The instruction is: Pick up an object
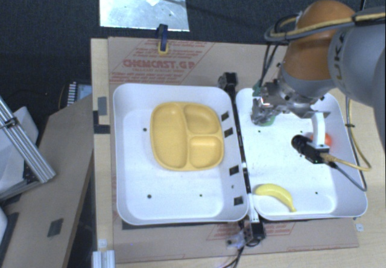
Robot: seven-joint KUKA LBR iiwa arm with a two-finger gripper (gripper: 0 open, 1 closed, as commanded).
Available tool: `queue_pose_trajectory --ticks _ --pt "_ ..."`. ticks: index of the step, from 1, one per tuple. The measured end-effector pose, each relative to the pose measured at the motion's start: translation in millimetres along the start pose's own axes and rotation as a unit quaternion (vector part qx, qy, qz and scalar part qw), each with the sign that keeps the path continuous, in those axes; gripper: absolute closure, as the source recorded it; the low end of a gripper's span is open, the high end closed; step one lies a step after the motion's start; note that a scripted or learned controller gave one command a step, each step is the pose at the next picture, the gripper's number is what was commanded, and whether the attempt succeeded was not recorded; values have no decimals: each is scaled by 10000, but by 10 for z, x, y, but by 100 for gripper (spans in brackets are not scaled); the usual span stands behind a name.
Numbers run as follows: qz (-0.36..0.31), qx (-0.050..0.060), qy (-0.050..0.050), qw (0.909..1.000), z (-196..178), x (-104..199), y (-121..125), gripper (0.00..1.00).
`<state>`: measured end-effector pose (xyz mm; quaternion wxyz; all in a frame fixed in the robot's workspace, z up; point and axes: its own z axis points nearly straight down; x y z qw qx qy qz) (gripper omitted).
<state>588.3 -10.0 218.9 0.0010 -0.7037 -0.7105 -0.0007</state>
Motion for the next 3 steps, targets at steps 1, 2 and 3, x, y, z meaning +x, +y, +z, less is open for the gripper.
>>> queue_pose_trajectory --ticks 1,2,3 --pt "0 0 -1 10000 15 440 -150 100" --pt "-2 -3 0 10000 -100 871 -364 100" --pt "30 -5 -10 10000 -97 839 -358 0"
